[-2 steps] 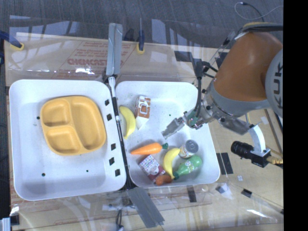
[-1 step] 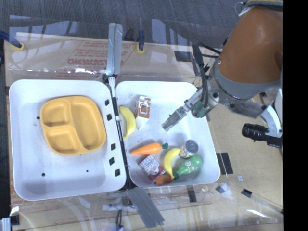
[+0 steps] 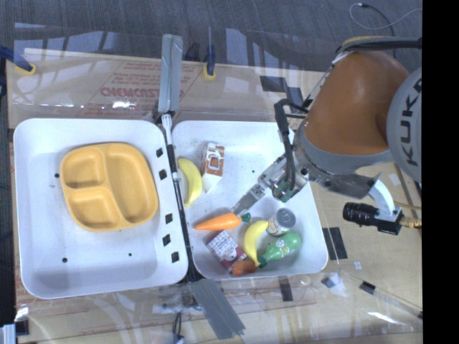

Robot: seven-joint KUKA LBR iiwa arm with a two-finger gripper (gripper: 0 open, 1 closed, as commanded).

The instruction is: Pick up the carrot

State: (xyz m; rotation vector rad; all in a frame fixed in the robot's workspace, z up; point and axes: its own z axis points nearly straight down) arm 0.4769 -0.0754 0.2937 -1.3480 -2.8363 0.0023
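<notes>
The carrot (image 3: 217, 222) is crowded from 5 o'clock by a red packet (image 3: 223, 246) and a banana (image 3: 254, 239), with a green bottle (image 3: 282, 246) further out. At 10 o'clock a second banana (image 3: 190, 180) and a small carton (image 3: 213, 159) are found near the divider (image 3: 174, 192). Free floor is left at 12 o'clock. The gripper (image 3: 244, 206) is placed at 2 o'clock.

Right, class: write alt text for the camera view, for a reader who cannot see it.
A grey and orange robot arm reaches into the right white bin, its gripper just above an orange carrot lying among two bananas, a small carton and other toy food. The left white bin holds a yellow divided plate.
</notes>
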